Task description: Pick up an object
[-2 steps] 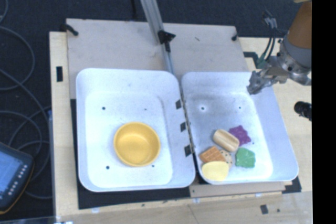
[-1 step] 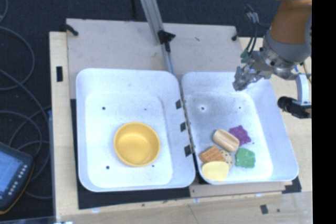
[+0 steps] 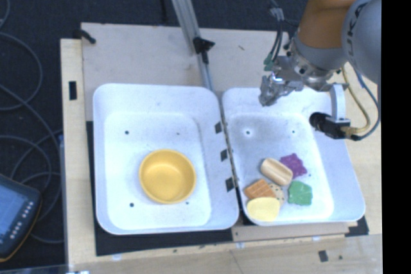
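Note:
Several small food-like objects lie in the near part of the right bin [image 3: 334,157]: a tan bread roll [image 3: 277,170], a purple piece [image 3: 294,163], a green piece [image 3: 300,193], an orange-brown waffle-like piece [image 3: 260,190] and a pale yellow piece [image 3: 264,208]. My gripper [image 3: 268,94] hangs over the far left corner of the right bin, well above and behind these objects. Nothing shows between its fingers. A yellow bowl [image 3: 167,176] sits in the left bin [image 3: 115,138].
A slanted metal post [image 3: 186,16] rises from behind the bins, near their shared edge. A black cable connector [image 3: 327,125] hangs off the arm over the right bin. A dark tablet [image 3: 16,212] lies at the lower left, off the bench.

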`<state>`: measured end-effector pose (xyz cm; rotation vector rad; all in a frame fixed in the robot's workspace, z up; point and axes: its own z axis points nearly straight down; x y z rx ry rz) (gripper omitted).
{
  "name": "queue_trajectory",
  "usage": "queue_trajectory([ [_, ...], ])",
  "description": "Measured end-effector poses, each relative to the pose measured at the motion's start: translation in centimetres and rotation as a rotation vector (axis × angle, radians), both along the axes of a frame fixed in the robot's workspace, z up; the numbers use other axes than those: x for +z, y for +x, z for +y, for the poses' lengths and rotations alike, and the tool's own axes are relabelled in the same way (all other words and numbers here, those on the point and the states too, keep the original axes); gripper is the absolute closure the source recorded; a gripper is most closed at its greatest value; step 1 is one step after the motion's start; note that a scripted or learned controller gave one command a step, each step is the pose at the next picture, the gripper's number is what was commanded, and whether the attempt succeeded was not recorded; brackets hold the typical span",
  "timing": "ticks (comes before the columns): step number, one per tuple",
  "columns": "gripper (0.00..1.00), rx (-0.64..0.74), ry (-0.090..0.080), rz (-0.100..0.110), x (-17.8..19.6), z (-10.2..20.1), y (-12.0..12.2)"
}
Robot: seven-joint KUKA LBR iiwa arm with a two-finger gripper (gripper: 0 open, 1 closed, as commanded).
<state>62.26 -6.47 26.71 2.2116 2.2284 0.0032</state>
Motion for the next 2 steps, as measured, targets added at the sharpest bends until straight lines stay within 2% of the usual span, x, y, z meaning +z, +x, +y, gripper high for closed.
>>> queue_trajectory([
  [1,1.00,-0.002,0.000,0.003,-1.6,5.1,1.1],
  [2,1.00,0.000,0.001,0.001,-1.7,11.1,2.7],
])
